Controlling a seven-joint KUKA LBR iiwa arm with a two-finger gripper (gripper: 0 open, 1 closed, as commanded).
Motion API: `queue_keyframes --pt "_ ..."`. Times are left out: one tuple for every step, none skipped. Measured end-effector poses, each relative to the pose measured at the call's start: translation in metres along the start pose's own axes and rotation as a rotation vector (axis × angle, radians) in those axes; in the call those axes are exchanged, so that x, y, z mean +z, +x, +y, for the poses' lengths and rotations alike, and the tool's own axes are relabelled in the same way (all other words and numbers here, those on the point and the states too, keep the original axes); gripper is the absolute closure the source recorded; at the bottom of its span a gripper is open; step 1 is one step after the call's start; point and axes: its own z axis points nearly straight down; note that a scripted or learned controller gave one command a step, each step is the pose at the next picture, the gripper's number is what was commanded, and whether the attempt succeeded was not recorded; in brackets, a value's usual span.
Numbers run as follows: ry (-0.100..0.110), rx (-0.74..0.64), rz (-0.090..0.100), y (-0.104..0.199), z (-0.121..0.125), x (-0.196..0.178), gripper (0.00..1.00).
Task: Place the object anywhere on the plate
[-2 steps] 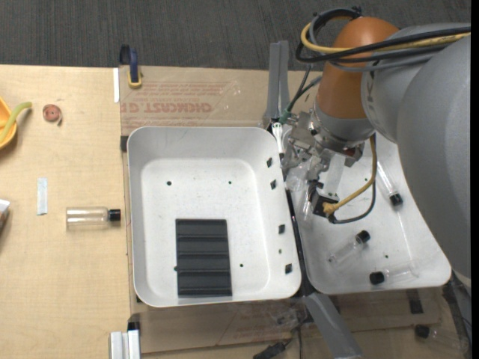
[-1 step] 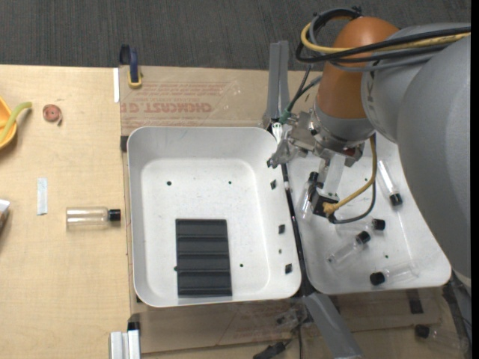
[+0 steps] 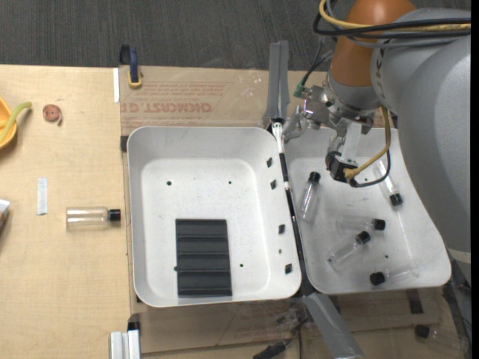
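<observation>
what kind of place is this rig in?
Probably a robotics lab bench: grey arm reaching over the right bin of clear capped vials, black ribbed plate in the left bin.

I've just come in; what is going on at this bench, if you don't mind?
The arm is over the far part of the right bin, where several black-capped vials lie loose. The ribbed black plate lies in the left bin, and no vial is on it yet. Whether the arm holds a vial, I cannot tell.
</observation>
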Motion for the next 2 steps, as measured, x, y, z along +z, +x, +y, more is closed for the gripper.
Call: queue_keyframes --pt "-0.002 -0.091 0.001 -0.038 0.021 -0.024 0.0" --pt "-0.002 -0.071 0.001 -0.096 0.039 -0.056 0.0"
